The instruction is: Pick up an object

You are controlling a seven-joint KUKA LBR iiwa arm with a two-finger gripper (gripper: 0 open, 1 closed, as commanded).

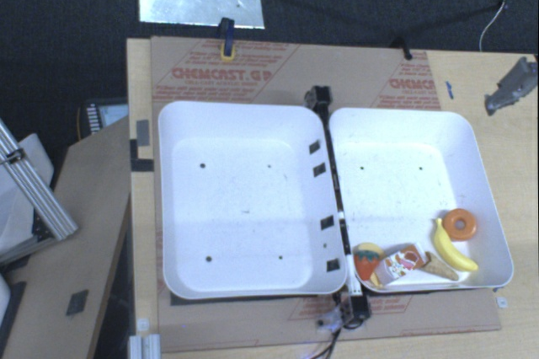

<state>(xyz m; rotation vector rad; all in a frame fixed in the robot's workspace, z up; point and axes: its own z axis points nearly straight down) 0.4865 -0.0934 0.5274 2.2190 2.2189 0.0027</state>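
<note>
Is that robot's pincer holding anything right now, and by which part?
Nothing is held: the pincer is outside the bins, far from the banana and other toys.

Right bin [472, 138], banana [451, 247], orange ring [460, 223] (near corner), gripper [510, 88]

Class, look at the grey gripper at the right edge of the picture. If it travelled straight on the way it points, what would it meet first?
The gripper points down-left, so it would probably meet the right bin's far right rim first, though depth is unclear.
</note>
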